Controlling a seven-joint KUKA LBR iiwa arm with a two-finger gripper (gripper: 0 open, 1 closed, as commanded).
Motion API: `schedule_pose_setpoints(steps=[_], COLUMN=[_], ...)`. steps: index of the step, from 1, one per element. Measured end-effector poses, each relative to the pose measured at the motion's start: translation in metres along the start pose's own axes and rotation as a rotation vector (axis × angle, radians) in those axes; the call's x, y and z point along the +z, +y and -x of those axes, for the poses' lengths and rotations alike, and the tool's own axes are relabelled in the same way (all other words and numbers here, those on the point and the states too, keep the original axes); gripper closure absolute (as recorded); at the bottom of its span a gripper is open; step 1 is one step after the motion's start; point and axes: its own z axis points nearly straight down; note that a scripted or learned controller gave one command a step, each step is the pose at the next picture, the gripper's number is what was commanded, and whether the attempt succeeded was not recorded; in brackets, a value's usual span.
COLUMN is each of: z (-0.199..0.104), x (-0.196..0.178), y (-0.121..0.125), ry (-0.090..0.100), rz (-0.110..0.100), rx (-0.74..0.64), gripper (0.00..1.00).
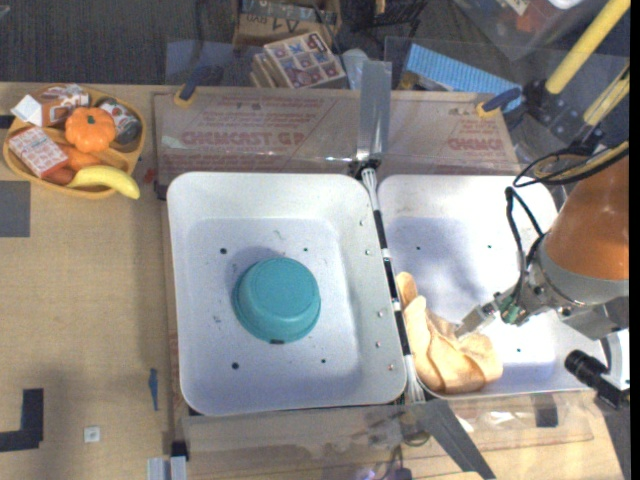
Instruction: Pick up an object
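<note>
Cluttered floor and boxes filled the top of the frame, and below them a tan wooden bench (80,318) carried two shallow white bins side by side. In the left bin (200,208), near its middle, sat a round teal bowl (278,299), upside down, smooth and plastic-looking. At the upper left of the frame a yellow dish (20,158) held toy food: an orange pumpkin (91,130), a banana (105,179) and small printed boxes. The right bin (450,218) held a soft, crumpled pale-orange cloth (450,356) in its lower left corner, pressed against the divider between the bins. The arm (595,243), grey with an orange band, came in from the right edge and was partly cut off there; black cables looped over it. Its hand (470,323) reached down and left to the cloth's upper edge, a slim metal finger (477,318) touching or just above the fabric. Whether the fingers were apart or together could not be told, nor whether any cloth lay between them.
</note>
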Motion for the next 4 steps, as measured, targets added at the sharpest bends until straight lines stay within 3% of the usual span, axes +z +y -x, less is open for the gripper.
schedule_pose_setpoints(steps=[1,2,3,4], z=[-0.015,-0.015,-0.038,-0.038], x=[0.048,0.038,-0.046,-0.045], y=[0.011,0.011,0.096,0.096], ry=[-0.01,-0.005,-0.001,-0.001], rz=[0.011,0.014,0.001,0.001], rx=[-0.06,-0.056,-0.036,-0.038], gripper=[0.0,1.0,1.0,0.0])
